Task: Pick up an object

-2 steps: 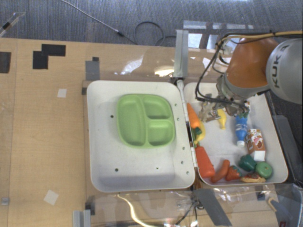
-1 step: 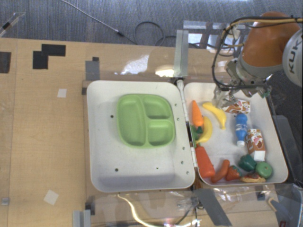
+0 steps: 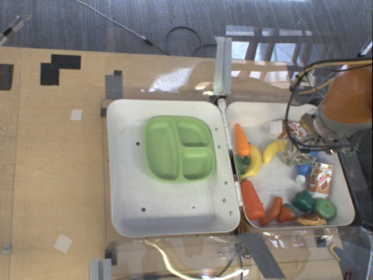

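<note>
Green plate (image 3: 178, 149) in left bin (image 3: 125, 214)

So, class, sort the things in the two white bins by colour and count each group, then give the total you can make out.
Green: 3, divided plate, two round items
Orange or red: 4, carrot, pepper, sausage, small piece
Yellow: 2, bananas
White or printed: 3, block, carton, bottle
Total: 12; items under the gripper unclear.
</note>
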Controlling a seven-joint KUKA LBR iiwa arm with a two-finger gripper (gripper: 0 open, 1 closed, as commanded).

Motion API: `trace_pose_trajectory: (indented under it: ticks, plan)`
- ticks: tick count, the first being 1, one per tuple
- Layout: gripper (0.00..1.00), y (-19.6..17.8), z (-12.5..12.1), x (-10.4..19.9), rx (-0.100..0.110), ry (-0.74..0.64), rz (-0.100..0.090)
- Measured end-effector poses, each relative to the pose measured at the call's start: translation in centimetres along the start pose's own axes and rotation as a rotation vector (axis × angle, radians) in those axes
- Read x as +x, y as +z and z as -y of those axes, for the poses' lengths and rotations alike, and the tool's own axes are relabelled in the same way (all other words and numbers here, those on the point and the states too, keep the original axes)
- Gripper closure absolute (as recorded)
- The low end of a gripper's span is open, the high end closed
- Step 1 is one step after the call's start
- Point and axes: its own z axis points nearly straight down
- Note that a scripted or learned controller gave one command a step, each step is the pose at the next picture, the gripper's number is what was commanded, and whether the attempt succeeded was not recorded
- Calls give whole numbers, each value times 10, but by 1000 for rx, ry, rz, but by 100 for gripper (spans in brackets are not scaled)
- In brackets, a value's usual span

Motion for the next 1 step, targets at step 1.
trace_pose_trajectory:
  ticks: [1]
  plan:
    - [100,-89,36,-37,1,-210,4]
